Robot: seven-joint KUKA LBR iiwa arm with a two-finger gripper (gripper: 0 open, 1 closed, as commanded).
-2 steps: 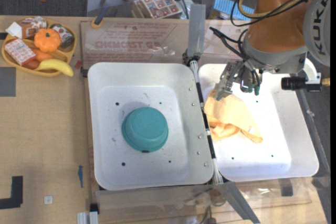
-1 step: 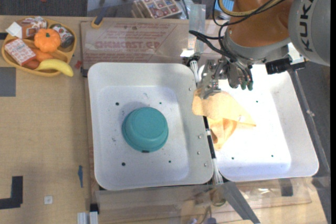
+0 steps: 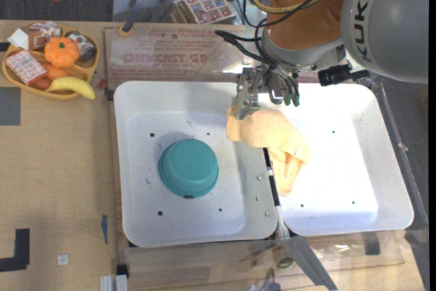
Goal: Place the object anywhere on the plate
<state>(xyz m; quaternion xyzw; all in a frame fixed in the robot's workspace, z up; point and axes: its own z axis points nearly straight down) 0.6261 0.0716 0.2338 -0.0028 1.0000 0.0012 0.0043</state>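
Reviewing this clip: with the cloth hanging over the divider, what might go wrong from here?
1. The limp yellow cloth hangs from the two-finger gripper by one edge and may slip out.
2. Its trailing end drapes across the divider between the white bins and could snag.
3. The teal round plate is small, so the cloth may land partly off it.

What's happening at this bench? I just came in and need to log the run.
A grey KUKA arm reaches in from the right, its gripper above the divide between the two white bins. A pale yellow cloth hangs right below it, draped across the divide; whether the fingers actually pinch it is unclear from this angle. The teal plate sits in the left bin with nothing on it, so the placing is not yet done. A yellow tray of toy food rests off to the far left.
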